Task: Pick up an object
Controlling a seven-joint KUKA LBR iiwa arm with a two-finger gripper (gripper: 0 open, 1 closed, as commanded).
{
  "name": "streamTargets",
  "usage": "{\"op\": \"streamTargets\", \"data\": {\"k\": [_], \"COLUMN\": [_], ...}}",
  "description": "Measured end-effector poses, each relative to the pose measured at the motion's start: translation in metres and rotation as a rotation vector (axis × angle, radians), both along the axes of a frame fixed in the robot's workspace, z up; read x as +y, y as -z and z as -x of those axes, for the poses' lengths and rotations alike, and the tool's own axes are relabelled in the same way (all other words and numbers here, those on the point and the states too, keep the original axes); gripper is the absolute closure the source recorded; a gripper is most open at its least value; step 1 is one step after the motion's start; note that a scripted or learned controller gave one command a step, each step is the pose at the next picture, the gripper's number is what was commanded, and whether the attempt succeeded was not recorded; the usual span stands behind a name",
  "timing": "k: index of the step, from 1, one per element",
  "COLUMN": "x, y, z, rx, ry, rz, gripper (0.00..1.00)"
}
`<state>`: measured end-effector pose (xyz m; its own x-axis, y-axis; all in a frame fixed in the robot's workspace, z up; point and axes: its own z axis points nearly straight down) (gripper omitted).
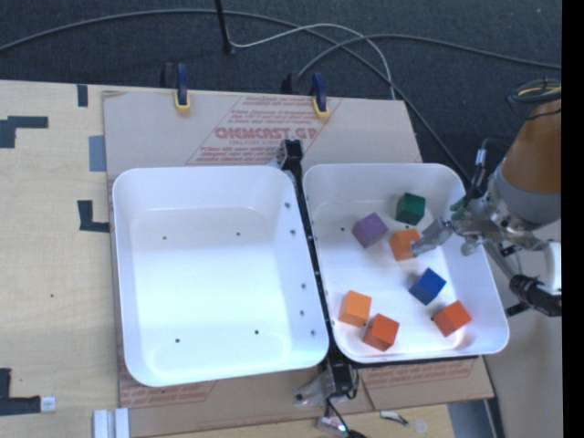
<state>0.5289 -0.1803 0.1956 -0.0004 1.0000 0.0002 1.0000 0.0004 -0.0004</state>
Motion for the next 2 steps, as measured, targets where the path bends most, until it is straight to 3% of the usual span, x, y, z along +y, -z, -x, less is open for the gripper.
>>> {"op": "streamTargets", "data": {"k": [1, 2], "x": [-0.014, -0.015], "y": [0.113, 0.096], "z": [-0.13, -0.133], "rx": [0.009, -0.001], "ry": [-0.002, -0.001], "rz": [-0.002, 0.001], "gripper": [0.0, 1.0]}}
